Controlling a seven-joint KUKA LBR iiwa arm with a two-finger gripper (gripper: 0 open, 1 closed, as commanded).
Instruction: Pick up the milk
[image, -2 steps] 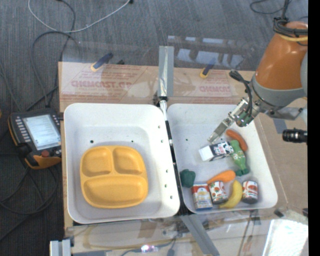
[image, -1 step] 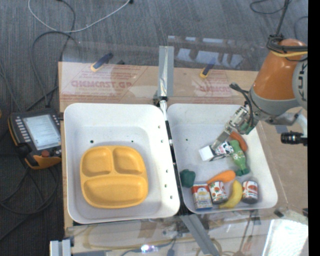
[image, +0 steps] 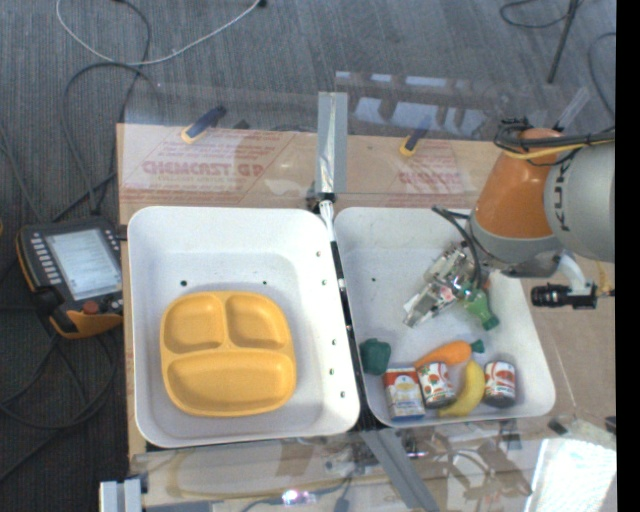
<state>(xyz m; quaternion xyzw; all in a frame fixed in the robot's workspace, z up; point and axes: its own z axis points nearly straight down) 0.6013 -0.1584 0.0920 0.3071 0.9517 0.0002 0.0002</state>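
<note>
Nearest the camera, along the front wall of the right bin (image: 540, 400), a row of groceries sits packed together: the milk (image: 403, 391), a small carton with a red and white label, stands at the left end, touching a can (image: 434, 384) with a red label on its right. Next comes a yellow banana (image: 466, 391), curved and leaning against that can, and then a second can (image: 499, 383) at the right end. Just behind the row lies an orange carrot (image: 447, 353), and a dark green object (image: 375, 355) (too small to name with confidence) rests near the bin's left wall, close to the milk. In the left bin (image: 150, 300) a yellow divided tray (image: 228, 352) lies flat toward the front. Farther back in the right bin, the gripper (image: 428, 302) hangs over the bin floor, well apart from the milk, its metal fingers pointing left and downward; whether they are spread or closed cannot be told. A green item (image: 483, 309) lies just beside the wrist. The arm (image: 545, 210) reaches in from the right.
</note>
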